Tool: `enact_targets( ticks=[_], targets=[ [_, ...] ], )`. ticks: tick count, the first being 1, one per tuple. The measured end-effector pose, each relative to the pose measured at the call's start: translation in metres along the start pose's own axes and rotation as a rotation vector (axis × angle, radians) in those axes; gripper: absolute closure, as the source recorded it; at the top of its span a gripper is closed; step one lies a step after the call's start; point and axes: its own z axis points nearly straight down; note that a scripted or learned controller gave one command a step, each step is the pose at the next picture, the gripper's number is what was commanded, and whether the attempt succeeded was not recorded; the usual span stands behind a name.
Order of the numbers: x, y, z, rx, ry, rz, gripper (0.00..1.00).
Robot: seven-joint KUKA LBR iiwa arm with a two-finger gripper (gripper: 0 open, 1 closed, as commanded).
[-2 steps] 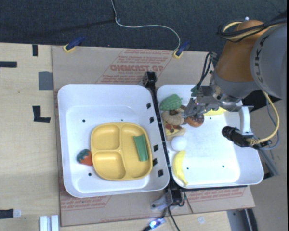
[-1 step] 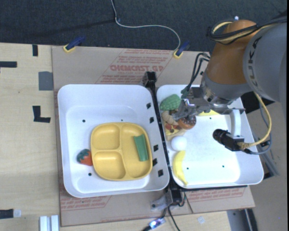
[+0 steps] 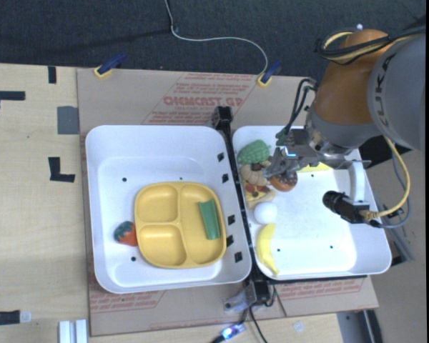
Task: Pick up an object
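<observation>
2 bins: L bin (image 3: 107,148) w/ 1 yellow tray (image 3: 164,227); R bin (image 3: 343,252), gripper (image 3: 284,164) at 10 o'clock, grip state can't tell.

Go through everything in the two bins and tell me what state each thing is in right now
Yellow tray: flat in the left bin.
Green piece: lying in the tray's right compartment.
Red and green toy: on the bin floor, against the tray's left edge.
Banana: lying in the right bin.
White egg: resting above the banana.
Green leafy toy: by the divider.
Gripper: low over the toy pile.
</observation>
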Motion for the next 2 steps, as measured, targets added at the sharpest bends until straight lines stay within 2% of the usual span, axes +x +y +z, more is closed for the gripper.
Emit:
enact_targets(
  ticks=[1, 2],
  targets=[
    [0.005, 0.009, 0.016, 0.002, -0.001, 0.0, 1.0],
    [-0.001, -0.002, 0.018, 0.002, -0.002, 0.001, 1.0]
  ],
)
